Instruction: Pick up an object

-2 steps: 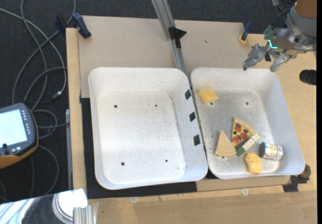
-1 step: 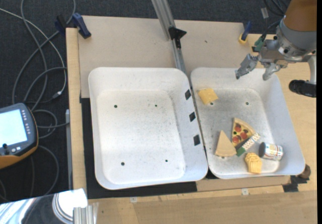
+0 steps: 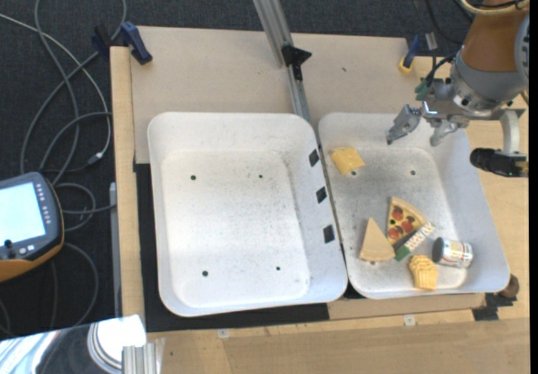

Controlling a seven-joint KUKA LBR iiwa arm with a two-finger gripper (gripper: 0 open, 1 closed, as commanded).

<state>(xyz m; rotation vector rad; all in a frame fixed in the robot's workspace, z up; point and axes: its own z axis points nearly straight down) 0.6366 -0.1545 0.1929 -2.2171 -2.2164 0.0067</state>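
My gripper hangs over the far edge of the right bin, its two fingers spread open with nothing between them. A yellow cheese-like chunk lies near the bin's far left corner, to the left of the gripper. Toward the near side lie a tan wedge, a pizza slice toy, a small can and a yellow corn-like piece.
The left bin sits beside the right one. A metal pole slants down to the gap between the bins. Blue clamps hold the bench board. A teach pendant and cables lie at the left.
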